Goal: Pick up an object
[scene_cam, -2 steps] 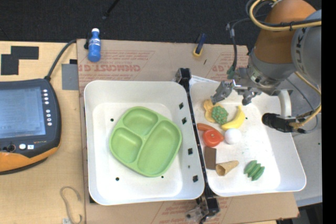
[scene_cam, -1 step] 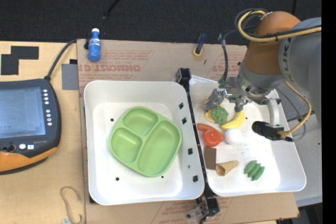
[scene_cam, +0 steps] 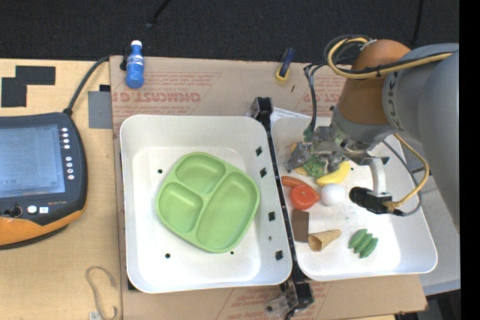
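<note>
Left bin holds a green divided plate, flat near its middle. Right bin has tomato, brown block, cone, white egg, banana and green pods scattered close together. Gripper sits low over the right bin's upper left, just above the banana and tomato; cannot tell whether it is wide or narrow.

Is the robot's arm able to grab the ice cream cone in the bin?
Probably yes. The ice cream cone lies in the open in the right bin, nothing on top, with the brown block just beside it. The gripper sits over the same bin, near the banana.
</note>
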Robot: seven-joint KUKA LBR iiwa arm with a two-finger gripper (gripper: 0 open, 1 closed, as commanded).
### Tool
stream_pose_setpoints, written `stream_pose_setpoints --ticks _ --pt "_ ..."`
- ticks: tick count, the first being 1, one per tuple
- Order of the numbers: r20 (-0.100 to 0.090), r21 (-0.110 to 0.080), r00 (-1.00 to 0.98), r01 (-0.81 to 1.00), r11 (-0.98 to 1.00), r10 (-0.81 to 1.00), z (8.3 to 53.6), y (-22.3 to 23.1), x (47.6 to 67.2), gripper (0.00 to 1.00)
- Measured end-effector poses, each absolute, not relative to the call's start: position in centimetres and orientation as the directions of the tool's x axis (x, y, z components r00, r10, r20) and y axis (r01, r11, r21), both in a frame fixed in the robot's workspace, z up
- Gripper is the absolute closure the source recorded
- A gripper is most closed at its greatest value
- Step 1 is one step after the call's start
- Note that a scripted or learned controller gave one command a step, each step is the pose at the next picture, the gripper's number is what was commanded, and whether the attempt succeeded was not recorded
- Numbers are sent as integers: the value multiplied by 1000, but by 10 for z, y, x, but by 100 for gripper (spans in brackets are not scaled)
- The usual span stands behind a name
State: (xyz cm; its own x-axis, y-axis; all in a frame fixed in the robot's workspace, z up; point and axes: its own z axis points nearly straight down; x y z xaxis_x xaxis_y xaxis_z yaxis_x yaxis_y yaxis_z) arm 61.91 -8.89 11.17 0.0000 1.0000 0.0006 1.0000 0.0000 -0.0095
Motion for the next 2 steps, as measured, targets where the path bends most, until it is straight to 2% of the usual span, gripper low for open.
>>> stream_pose_setpoints --ticks 1,2 --pt "1 -7 1 1000 -1 1000 86 -87 618 0" --pt "1 -6 6 1000 -6 1000 97 -88 618 100"
